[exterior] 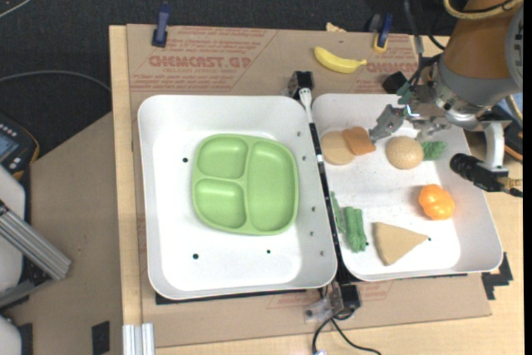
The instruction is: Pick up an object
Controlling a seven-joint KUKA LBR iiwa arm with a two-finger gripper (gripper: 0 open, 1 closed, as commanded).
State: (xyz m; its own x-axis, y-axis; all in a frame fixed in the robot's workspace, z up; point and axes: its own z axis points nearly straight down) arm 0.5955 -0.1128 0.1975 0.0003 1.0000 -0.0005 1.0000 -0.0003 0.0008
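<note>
Divided plate [246, 183] in left bin [158, 179] — banana [338, 60] behind right bin [474, 249].

Red print reading "CHEMCAST G.P" [199, 61] runs along the far edge of the brown board [133, 179] under the bins, near its far left corner. Smaller red lines above and to the right are too faint to read.
</note>
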